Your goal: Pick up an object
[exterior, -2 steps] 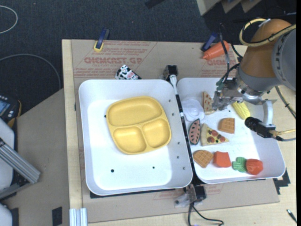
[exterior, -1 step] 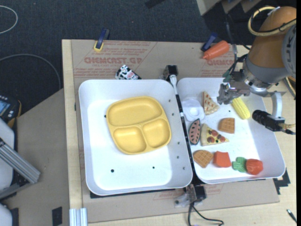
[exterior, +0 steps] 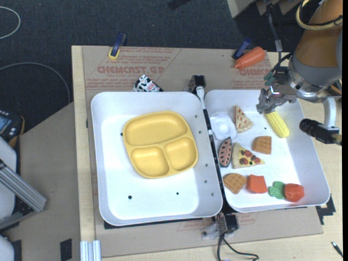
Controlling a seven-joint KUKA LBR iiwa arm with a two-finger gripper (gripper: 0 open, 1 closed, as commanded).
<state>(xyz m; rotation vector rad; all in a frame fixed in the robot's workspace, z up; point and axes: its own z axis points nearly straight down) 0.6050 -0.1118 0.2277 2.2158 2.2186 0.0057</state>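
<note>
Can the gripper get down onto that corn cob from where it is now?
Probably yes. The gripper hangs just beside the corn cob, which lies apart from the other toy food, nothing over it.

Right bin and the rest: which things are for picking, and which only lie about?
For the job:
gripper
corn
pizza slice
waffle
tomato

Lying about:
yellow tray in the left bin
carrot on the bench
yellow clip
</note>
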